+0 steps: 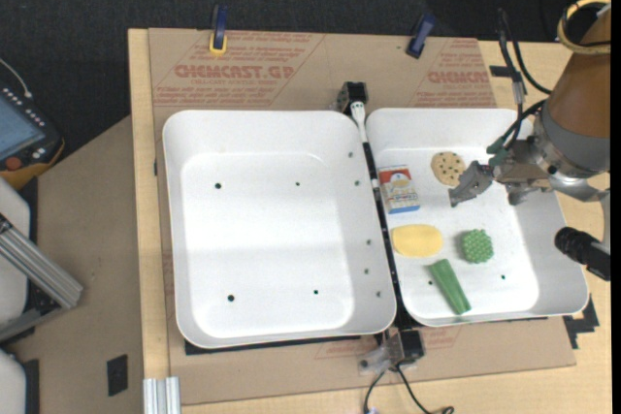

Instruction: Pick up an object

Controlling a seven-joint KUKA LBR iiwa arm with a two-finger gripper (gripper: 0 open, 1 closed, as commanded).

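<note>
The right bin holds several small objects. A round tan cookie lies near its back. A small red, white and blue box rests against the left wall. In front of it lie a yellow oval piece, a green bumpy ball and a green stick. My gripper hangs over the bin's right half, just right of the cookie and behind the green ball. It is open, with one finger pointing left toward the cookie. Nothing sits between the fingers.
The left bin stands beside the right one, and a black divider runs between them. Both rest on a cardboard sheet held by clamps at the back. The arm's grey and orange wrist rises at the right edge.
</note>
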